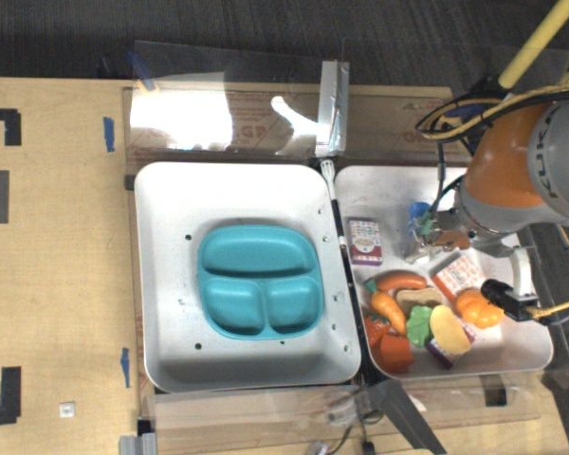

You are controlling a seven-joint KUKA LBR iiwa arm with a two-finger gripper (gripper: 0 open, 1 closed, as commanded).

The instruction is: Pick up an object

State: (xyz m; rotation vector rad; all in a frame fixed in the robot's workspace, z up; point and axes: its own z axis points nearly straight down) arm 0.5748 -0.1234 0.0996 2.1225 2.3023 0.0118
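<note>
In the right bin [526,349], a heap of toy foods lies near the front. It includes an orange sausage [399,281], a carrot [386,308], a red tomato [392,348], a green piece [418,325], a yellow lemon [448,328] and an orange fruit [476,309]. A small purple-and-white box [364,240] lies apart by the left wall. A red-and-white packet [457,273] sits just below my gripper [432,238]. My gripper hangs low over the bin's middle, beside a small blue item [419,212]. The wrist hides what is under it.
The left bin [161,254] holds a teal divided tray [260,280]. A clear plastic sheet [228,112] and a metal bracket [332,107] lie behind the bins. Cables [455,117] loop at the arm's back right.
</note>
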